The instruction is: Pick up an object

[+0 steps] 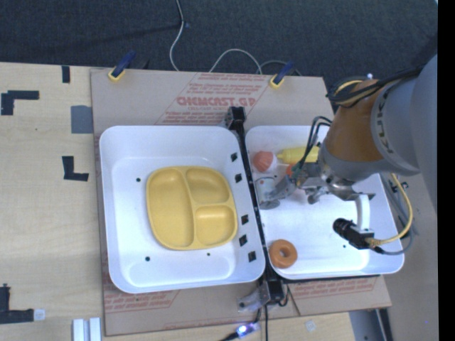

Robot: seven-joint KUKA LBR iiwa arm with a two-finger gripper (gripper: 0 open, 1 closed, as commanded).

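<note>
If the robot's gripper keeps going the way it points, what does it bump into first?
Probably the right bin's floor near the divider: the gripper points down and leftward there. The pinkish ball sits beside it, though depth is unclear.

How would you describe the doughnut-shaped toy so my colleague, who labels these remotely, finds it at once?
Look in the right-hand bin, at its near-left corner beside the divider. The doughnut lies alone there: an orange-brown ring with a hole, unlike the pinkish ball and yellow piece farther back.

Single fixed camera, mounted above the desk, looking down at a slant. Both white bins fall within frame; mounting height apparently moderate. Arm enters from right.
</note>
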